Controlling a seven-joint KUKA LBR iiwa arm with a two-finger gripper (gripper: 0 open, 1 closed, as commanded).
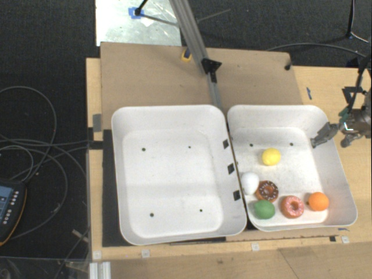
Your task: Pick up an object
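Note:
The right bin (302, 121) holds several small items. A yellow ball (271, 156) lies near its middle. Along the front sit a white egg (249, 183), a chocolate donut (267, 190), a green ball (264, 209), a pink frosted donut (292, 206) and an orange (318, 201). My gripper (334, 137) hangs over the bin's right rim, to the right of and behind the yellow ball. It is open, with its fingers spread and nothing between them.
The left bin (125, 156) adjoins the right one along a hinged seam. A grey pole (192, 31) slants across the back of the bench. Cables and a control pendant (9, 205) lie on the floor at left.

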